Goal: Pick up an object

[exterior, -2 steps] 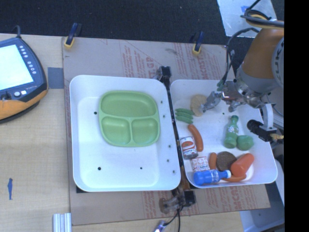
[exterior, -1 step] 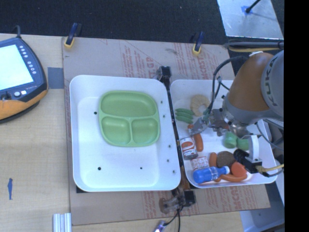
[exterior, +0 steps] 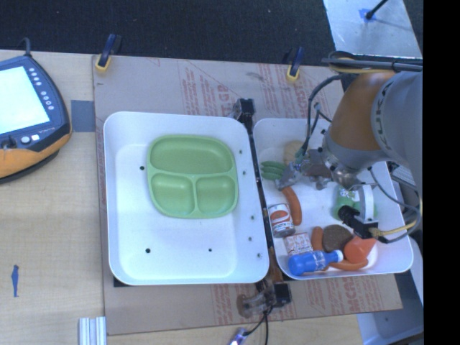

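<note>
From the overhead camera I see my claw (exterior: 296,172) low over the right bin (exterior: 402,261), at its upper left part, just above the hot dog (exterior: 291,204) and beside some green beans (exterior: 272,169). Whether the claw is spread or pressed together I cannot tell; nothing shows between its tips. I judge this the reaching step, nothing picked yet. The hot dog, orange-red and slender, lies slantwise on the bin floor, near a small can (exterior: 280,220). Next I would need to settle squarely over it and close across its narrow width. Lower in the bin sit a blue bottle (exterior: 310,261) and a brown cookie (exterior: 333,237). The left bin (exterior: 129,250) holds a green divided plate (exterior: 192,175).
</note>
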Robot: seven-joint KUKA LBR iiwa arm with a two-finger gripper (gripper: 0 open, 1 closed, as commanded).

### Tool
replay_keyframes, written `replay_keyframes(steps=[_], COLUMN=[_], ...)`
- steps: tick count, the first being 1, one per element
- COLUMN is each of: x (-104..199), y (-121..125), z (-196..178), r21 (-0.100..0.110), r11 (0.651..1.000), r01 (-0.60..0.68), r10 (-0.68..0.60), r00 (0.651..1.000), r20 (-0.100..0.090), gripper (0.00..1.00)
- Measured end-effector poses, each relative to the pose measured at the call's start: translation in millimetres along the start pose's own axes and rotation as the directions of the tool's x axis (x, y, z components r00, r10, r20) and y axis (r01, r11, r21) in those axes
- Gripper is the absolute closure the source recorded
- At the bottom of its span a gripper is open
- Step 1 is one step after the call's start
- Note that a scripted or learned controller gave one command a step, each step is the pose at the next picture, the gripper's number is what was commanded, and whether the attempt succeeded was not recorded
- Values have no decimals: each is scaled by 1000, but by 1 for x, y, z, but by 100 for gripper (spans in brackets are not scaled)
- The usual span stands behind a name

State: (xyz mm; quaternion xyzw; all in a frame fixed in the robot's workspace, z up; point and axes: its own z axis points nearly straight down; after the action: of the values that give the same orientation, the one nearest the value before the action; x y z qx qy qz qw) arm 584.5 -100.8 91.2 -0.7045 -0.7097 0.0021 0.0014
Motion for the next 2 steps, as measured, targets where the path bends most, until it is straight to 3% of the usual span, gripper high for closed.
replay_keyframes(steps=[1, 2], x=[17, 9], y=[-24, -16], z=[-101, 1], r21=[-2, 2], r11=[1000, 1000], r01=[-3, -2], r10=[3, 2], r00=[1000, 1000], r20=[-1, 0], gripper=[0, 0])
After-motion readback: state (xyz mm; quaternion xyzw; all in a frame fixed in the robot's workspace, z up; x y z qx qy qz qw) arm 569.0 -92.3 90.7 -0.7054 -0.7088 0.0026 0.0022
